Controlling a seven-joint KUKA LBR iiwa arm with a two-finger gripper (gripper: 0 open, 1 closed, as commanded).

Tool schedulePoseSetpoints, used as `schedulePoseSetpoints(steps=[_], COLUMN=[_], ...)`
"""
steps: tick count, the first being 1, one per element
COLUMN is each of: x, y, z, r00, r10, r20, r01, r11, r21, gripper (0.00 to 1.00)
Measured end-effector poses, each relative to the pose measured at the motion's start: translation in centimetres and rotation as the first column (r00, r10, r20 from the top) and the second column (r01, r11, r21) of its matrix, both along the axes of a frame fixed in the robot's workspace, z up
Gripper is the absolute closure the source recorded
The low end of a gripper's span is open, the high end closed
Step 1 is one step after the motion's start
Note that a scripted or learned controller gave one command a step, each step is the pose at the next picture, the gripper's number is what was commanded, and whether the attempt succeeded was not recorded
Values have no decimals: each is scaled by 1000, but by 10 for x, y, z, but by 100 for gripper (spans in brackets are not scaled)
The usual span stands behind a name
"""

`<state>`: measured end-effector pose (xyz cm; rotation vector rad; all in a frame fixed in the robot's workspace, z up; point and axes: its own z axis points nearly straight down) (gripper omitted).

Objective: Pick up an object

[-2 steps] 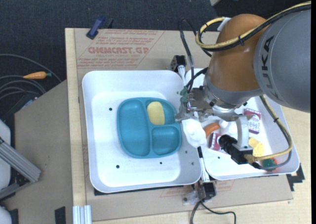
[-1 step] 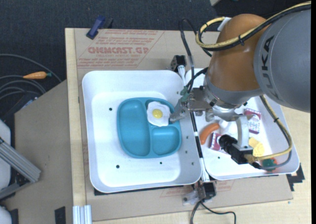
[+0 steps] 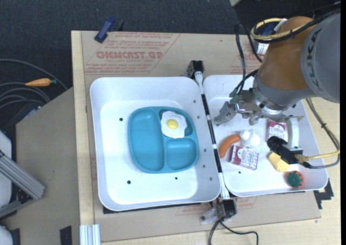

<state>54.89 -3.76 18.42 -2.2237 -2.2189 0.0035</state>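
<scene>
Hovering hand [image 3: 225,110], parted and empty, in the right bin [image 3: 265,189]
Target, as judged: sausage [image 3: 228,144], just below the hand; red packet [image 3: 244,157] touches the sausage's right side. Best gripped across the sausage's narrow width, away from the packet.

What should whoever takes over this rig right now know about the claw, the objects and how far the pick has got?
Claw: low over the right bin, at the side next to the left bin; open or shut cannot be told.
Right bin: orange sausage closest to the claw, red-and-white packet, second packet, yellow wedge, green-and-red piece.
Left bin: blue divided plate, fried egg in one of its compartments.
Done: nothing is seen lifted.
Left: grasp and lift one object; the sausage looks the likeliest.
</scene>
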Motion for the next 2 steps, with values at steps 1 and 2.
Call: schedulePoseSetpoints(steps=[1, 2], x=[19, 59], y=[-72, -65], z=[-66, -100], r00=[1000, 1000], r10=[0, 3], r20=[-1, 2], r01=[0, -3], r11=[1000, 1000], r21=[1, 1], gripper=[0, 0])
